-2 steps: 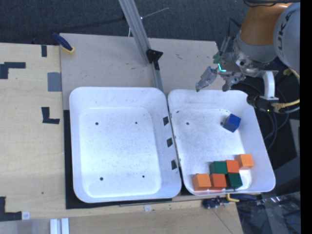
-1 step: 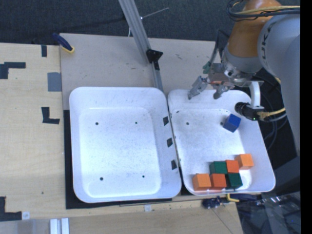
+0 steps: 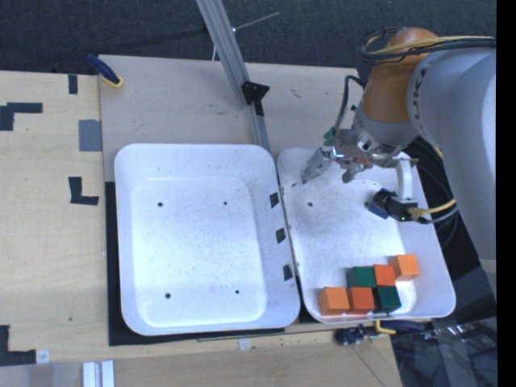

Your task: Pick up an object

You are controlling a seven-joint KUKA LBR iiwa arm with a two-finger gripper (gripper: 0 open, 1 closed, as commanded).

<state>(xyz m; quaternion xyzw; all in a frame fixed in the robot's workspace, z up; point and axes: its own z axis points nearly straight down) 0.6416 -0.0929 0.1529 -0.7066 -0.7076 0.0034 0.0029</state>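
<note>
My two-finger gripper [image 3: 332, 164] hangs spread open and holds nothing, over the far edge of the right shallow white plastic bin [image 3: 339, 224]; the small orange and green square blocks [image 3: 369, 287] lie tightly together at its near edge, well apart from me; I judge that my fingers may push neighbours, or close on two blocks, because no gaps separate them.

Arm [image 3: 451, 95] cut off by right edge. Right bin [image 3: 339, 216] far corner hidden under gripper [image 3: 332, 166]. Green blocks [image 3: 375, 287] partly hidden by orange blocks [image 3: 363, 297].
</note>
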